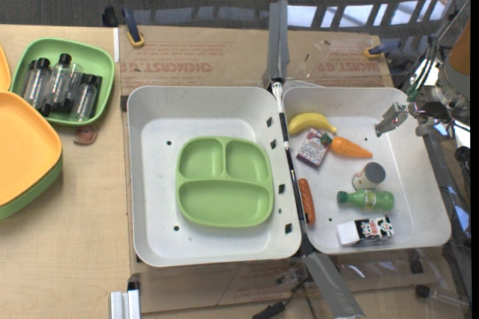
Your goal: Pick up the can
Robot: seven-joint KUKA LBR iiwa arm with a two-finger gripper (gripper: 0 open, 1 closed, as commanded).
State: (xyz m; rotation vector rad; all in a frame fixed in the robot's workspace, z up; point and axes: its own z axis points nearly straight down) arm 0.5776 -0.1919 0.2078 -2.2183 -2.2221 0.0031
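In the right-hand white bin (pixel 430 183), a little past its centre toward four o'clock, the can (pixel 370 175) lies tipped on its side, its round end facing up toward the camera, so any grip would likely have to close across its curved body and not over the rim. It sits crowded: the green bottle (pixel 365 198) lies just below it at six o'clock, close enough that they may be touching, the carrot (pixel 349 147) lies near at eleven o'clock, and the black-and-white carton (pixel 366 230) rests farther down by the bin's lower wall. The banana (pixel 309 121) and the small purple packet (pixel 313 148) keep to the bin's upper left, and a red sausage (pixel 306 201) lies along its left edge. The left bin (pixel 150 160) carries a green divided plate (pixel 224 182). The claw (pixel 395 117) hangs over the right bin's upper right area, at about one o'clock from the can and well apart from it, carrying nothing; whether it is spread or closed I cannot tell, as its tip is small and blurred. My judgement is that it stands there as a clear staging spot, since the arm enters from that side, and the task is at its start: the can is untouched. On the tabletop (pixel 67 235) to the far left sit a green tray of vials (pixel 63 81) and stacked orange plates (pixel 26 153).
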